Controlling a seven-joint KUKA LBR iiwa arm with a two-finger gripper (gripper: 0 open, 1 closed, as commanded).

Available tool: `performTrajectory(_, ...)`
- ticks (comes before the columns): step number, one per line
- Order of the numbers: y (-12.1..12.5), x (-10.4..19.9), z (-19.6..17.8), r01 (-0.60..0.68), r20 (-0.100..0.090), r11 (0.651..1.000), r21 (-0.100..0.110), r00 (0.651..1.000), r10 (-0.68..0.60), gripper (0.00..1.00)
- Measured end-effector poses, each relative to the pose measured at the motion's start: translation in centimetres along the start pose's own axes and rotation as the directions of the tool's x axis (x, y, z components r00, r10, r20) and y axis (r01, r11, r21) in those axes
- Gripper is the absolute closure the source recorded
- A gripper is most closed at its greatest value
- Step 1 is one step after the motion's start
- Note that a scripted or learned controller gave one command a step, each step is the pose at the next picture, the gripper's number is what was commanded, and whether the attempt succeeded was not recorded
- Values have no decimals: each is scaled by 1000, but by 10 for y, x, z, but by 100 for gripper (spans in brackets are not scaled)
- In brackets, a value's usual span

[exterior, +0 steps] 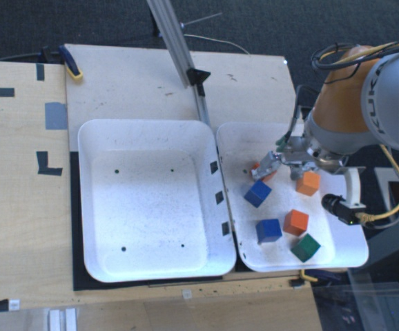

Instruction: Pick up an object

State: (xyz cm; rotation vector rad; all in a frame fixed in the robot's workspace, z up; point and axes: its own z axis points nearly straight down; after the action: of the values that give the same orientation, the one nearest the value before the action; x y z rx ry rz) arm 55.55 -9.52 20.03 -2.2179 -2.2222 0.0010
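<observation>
My gripper (pixel 268 165) hangs low over the upper middle of the right bin (pixel 348 257). A small red-orange piece (pixel 261 174) shows right under its tip, partly hidden by it. Just below that lies a blue cube (pixel 257 194). An orange cube (pixel 308 183) sits to the gripper's right, close under the wrist. Nearer the front of the bin are a second blue cube (pixel 268 230), another orange cube (pixel 296 222) and a green cube (pixel 305 247). Whether anything is gripped cannot be made out.
The left bin (pixel 89 185) lies beside the right one, the two rims meeting at the middle. A slanted metal rail (pixel 175 36) crosses the bench behind the bins. The arm's grey and orange body (pixel 351 109) overhangs the right bin's far right corner.
</observation>
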Motion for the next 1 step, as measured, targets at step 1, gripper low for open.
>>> performTrajectory(1, 29, -8, 112, 0, 2, 1000, 3, 1000, 0, 0)
